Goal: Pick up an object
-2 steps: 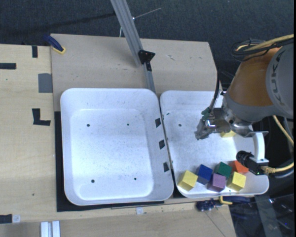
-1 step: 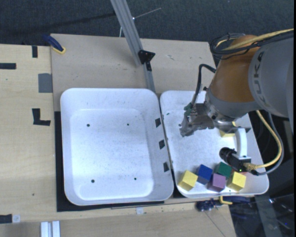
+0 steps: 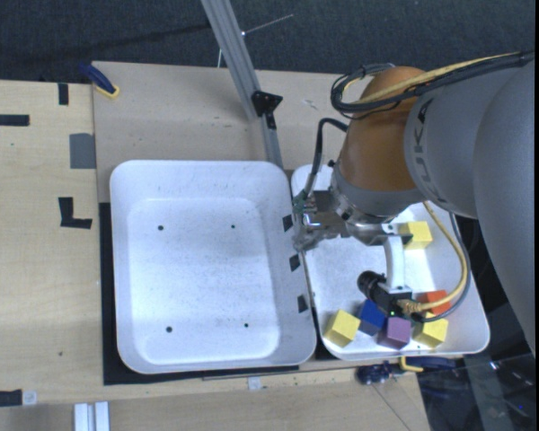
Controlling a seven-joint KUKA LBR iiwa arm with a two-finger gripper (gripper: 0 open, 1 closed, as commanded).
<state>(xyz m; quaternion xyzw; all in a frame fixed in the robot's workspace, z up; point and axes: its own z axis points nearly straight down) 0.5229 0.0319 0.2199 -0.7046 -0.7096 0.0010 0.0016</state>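
Camera view: gripper (image 3: 307,225) hung over right bin (image 3: 337,272), at its left edge (opening: couldn't tell). Yellow block (image 3: 343,329) sat lower right of frame; best to shift over it and descend centred.

"What's on the counter (image 3: 36,268)?"

"Two bins side by side, rims touching. The left bin (image 3: 198,268) has nothing lying in it that I can see. The right bin (image 3: 337,272) holds the blocks."

"Whereabouts?"

"A cluster of blocks (image 3: 397,330) sits along its near edge, packed close together. A lone block (image 3: 419,233) lies farther back, toward the right wall, well apart from them."

"And the arm (image 3: 386,151)?"

"It reaches in from the right, hanging over the right bin's back half."
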